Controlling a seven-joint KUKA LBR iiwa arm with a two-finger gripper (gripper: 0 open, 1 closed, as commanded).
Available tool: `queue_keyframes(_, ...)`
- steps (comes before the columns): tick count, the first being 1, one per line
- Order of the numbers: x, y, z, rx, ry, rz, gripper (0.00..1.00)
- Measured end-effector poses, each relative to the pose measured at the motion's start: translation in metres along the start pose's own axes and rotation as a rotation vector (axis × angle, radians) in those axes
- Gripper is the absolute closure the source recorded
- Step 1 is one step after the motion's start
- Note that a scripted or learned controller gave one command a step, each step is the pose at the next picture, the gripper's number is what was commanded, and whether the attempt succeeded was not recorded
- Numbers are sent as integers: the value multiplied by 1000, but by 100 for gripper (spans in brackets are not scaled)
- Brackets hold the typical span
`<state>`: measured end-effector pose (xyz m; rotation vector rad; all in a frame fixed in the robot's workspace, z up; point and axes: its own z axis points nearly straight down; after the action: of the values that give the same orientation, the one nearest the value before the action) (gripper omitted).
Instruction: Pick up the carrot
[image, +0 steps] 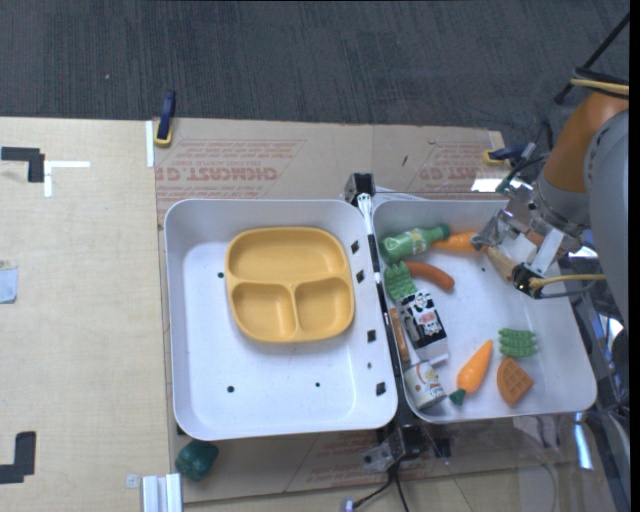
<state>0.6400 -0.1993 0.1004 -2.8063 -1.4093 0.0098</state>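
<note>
The carrot (476, 365) is orange with a small green top and lies tilted in the front part of the right bin (560, 400). It rests between a small can (427, 386) and an orange waffle piece (513, 381). My gripper (505, 255) hangs over the back right part of the same bin, well behind the carrot and apart from it. Nothing shows between it and the carrot except a green pea pod (517, 343).
The right bin also holds a green bottle (412, 241), a small orange piece (457, 240), a red-orange sausage (432, 274), a green strip (399, 280) and a milk carton (426, 320). A yellow divided plate (290, 283) sits in the left bin (200, 380). A green object (197, 459) lies on the bench in front.
</note>
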Motion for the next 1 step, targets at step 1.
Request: queue_keyframes(1,16,-8,2,3,-13,123,0)
